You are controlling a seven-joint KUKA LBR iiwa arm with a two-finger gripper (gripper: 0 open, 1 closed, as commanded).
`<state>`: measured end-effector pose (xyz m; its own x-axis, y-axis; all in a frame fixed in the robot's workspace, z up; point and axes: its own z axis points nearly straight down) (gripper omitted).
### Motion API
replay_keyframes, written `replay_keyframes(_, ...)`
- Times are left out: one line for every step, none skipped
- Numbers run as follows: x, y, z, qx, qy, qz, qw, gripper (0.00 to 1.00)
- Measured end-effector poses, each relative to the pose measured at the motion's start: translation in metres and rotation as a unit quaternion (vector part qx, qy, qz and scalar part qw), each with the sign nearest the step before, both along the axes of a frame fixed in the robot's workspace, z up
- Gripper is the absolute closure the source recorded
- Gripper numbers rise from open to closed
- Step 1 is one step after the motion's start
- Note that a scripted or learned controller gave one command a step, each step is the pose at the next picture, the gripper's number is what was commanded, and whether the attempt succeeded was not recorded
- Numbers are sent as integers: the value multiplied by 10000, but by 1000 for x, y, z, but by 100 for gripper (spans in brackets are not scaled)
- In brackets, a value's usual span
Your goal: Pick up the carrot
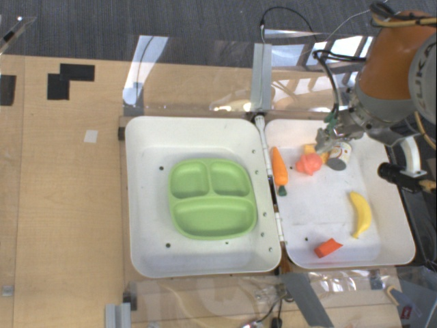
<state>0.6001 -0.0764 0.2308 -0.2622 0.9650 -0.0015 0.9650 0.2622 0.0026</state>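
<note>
The carrot (278, 169) is orange with a dark green stub at its near end. It lies lengthwise along the left wall of the right bin (382, 251). My gripper (330, 141) hangs over the far middle of that bin, to the right of the carrot and well apart from it. It sits just above a pink-red toy (309, 163) and a small yellow piece (310, 149). Nothing shows between its fingers.
A banana (361, 214) lies at the right of the right bin, and an orange-red block (328, 247) near its front edge. The left bin (147, 183) holds a green divided plate (212, 198). The arm's orange band (386, 53) looms over the far right.
</note>
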Motion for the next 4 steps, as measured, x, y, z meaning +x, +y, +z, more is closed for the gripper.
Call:
replay_keyframes(0, 0, 0, -1, 2, 0, 10000, 0)
replay_keyframes(5, -20, -100, 3, 14, 1443, 9895, 0)
replay_keyframes(-6, -51, 24, -4, -5, 486, 9988, 0)
replay_keyframes(-97, -130, -52, 2, 18, 734, 9973, 0)
